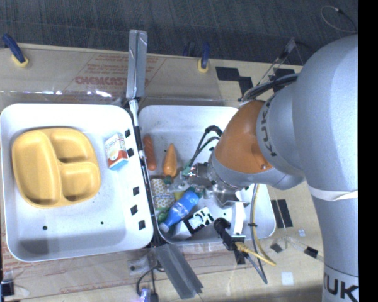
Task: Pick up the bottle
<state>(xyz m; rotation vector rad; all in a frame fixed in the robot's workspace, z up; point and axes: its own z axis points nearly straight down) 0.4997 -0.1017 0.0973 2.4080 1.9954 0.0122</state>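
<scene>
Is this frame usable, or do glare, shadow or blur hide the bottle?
Camera view: even light, mild softness overall. The blue plastic bottle in the right white bin reads clearly, with slight glare on the bin wall. The grey arm's gripper casts shadow beside it, muddying the clutter there.

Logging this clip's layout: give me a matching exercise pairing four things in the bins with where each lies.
Things:
1. tray
2. carton
3. carrot
4. bottle

Places:
A. right bin, near its front, beside the gripper
B. left bin, against its right wall
C. left bin, on its left side
D. right bin, next to the sausage

Pairs: 1-C, 2-B, 3-D, 4-A
</scene>
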